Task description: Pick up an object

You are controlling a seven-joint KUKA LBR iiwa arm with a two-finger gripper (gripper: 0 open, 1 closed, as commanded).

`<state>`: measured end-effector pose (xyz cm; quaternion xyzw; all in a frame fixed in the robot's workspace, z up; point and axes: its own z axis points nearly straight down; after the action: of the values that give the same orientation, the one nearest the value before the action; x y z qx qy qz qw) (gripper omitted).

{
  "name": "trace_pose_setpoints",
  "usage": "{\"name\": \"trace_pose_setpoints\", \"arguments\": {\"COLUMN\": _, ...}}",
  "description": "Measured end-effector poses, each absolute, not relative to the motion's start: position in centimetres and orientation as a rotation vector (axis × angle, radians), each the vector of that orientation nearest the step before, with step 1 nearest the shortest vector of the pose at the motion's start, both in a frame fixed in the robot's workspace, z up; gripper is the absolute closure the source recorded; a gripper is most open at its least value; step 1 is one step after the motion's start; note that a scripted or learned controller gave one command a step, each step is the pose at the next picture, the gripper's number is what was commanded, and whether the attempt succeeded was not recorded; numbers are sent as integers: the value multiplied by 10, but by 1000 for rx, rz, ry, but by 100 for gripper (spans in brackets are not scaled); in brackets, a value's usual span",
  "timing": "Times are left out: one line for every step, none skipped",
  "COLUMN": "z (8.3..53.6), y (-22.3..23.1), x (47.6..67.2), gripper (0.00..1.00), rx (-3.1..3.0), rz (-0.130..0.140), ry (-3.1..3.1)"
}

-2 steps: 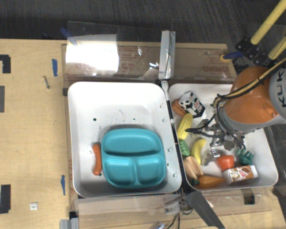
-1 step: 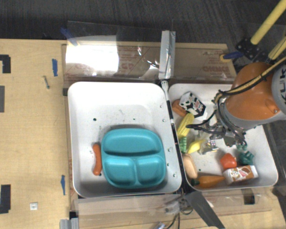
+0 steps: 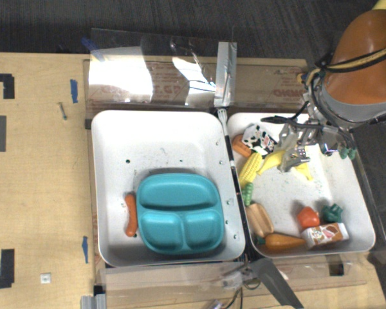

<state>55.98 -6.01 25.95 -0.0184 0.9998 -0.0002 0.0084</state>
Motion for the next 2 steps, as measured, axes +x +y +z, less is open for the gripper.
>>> {"name": "trace_pose_setpoints", "arguments": {"z": 234, "y": -18, "x": 632, "gripper": 100, "rx": -116, "rz": 3, "ry": 3134}}
{"name": "trace_pose_setpoints", "arguments": {"z": 281, "y": -25, "x": 668, "gripper": 100, "rx": 173, "rz": 2, "ry": 3125}}
